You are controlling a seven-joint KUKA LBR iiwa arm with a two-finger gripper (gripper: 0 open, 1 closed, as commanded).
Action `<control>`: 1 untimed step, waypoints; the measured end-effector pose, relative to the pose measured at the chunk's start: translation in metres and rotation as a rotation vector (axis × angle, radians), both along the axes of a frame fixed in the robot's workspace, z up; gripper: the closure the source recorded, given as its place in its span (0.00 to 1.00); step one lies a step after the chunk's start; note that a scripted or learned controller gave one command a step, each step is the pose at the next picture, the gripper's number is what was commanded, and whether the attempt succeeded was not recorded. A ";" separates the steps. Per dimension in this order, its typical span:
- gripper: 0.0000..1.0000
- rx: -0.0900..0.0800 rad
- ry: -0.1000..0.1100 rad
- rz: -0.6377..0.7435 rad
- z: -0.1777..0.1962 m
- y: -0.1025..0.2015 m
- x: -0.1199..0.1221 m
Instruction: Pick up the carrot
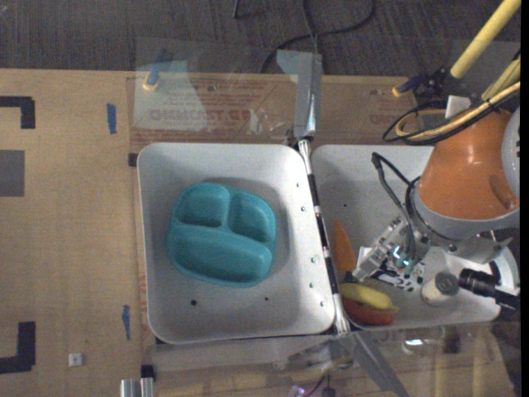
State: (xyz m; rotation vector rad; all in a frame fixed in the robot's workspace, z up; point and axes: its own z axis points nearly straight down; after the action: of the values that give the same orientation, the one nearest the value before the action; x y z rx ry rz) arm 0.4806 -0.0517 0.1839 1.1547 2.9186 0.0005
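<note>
Slim orange carrot [343, 246] lies against right white bin's [355, 172] left wall; yellow banana [368, 295] and red fruit [366, 311] at its 5 o'clock. Gripper [376, 261] just right of it, finger state unreadable. Teal divided plate [221, 232] in left bin [165, 304].

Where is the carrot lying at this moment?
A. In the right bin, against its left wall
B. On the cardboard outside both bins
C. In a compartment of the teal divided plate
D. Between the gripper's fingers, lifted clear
A. The carrot lies along the left wall of the right bin, above the banana, while the teal divided plate sits in the left bin.
</note>
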 end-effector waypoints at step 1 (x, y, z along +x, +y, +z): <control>1.00 0.001 0.002 0.077 0.000 0.037 0.000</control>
State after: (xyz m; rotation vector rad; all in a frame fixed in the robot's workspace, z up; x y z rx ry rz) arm 0.4803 -0.0149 0.1838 1.0425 2.9632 0.0004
